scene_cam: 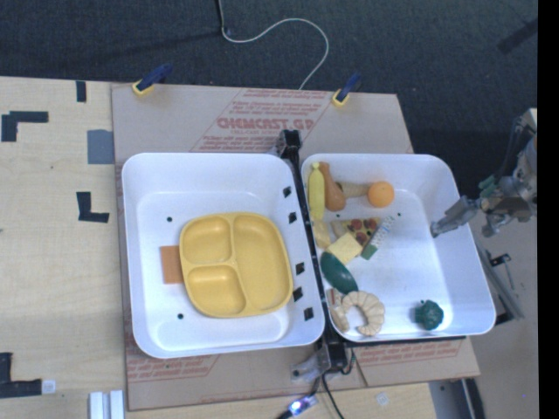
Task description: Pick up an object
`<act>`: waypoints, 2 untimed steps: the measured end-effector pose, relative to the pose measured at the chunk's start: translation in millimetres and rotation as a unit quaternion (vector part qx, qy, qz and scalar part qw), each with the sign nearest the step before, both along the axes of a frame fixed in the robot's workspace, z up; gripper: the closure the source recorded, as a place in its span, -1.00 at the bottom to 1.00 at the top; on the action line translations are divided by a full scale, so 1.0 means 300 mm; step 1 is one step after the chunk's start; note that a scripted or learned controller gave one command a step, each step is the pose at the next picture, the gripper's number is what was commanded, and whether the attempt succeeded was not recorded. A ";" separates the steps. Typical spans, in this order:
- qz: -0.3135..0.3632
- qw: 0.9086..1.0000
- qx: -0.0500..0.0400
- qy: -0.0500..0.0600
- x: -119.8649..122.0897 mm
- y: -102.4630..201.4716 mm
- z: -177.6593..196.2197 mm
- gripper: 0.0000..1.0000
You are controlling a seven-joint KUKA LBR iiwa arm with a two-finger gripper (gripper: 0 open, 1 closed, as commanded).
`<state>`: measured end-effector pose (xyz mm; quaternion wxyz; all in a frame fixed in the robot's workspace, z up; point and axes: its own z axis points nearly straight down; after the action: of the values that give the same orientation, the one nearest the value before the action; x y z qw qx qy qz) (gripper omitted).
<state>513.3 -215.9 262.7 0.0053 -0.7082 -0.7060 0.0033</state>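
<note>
- Two metal jaws (454,217) hang at the right rim of the right shallow white bin (454,321); whether they are open I cannot tell, and nothing is seen between them.
- To do this step well, I judge the jaws should come down straight over one separate object.
- Nearest are the dark green round toy (428,314), below-left, and the small orange ball (380,194), further left.
- A yellow divided plastic plate (236,263) lies in the left white bin (140,234) on the desk.

A brown cardboard sheet (262,120) is lying under the two bins on the wooden bench (52,260), two yellow-and-blue clamps (151,78) are gripping its far edge, and a white cable (271,29) is curling across the dark floor (393,24) beyond.
</note>
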 end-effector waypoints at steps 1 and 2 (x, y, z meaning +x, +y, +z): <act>0.002 1.000 -0.001 -0.005 0.008 0.002 0.019 -1.00; 0.001 1.000 -0.001 -0.003 -0.022 -0.014 -0.174 -1.00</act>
<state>506.8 -220.1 210.6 0.0030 -0.7073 -0.7069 0.0019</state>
